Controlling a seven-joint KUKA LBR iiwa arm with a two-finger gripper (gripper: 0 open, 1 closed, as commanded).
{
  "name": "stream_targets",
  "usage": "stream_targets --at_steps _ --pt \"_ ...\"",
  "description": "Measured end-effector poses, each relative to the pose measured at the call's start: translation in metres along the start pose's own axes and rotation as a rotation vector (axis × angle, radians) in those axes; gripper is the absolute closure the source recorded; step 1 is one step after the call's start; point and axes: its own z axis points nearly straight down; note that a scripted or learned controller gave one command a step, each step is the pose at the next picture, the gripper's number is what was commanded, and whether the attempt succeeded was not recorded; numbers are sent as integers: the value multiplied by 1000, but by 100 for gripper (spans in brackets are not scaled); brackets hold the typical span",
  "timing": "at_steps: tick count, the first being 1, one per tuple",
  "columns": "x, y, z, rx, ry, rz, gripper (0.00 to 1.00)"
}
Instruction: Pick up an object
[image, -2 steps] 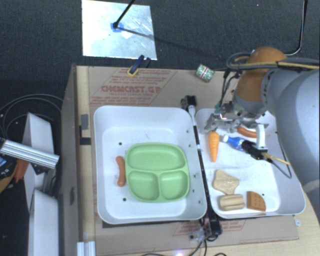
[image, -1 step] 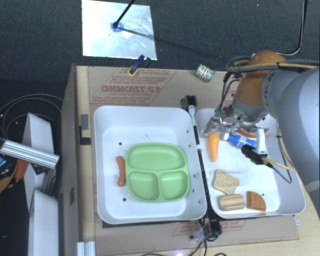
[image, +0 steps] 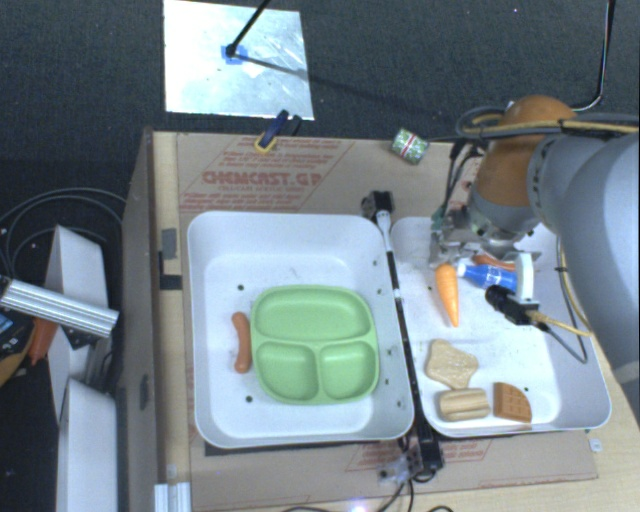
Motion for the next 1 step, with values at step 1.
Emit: stream_targets --at_steps 1 --pt "-51 -26 -103 -2 -2 1 100"
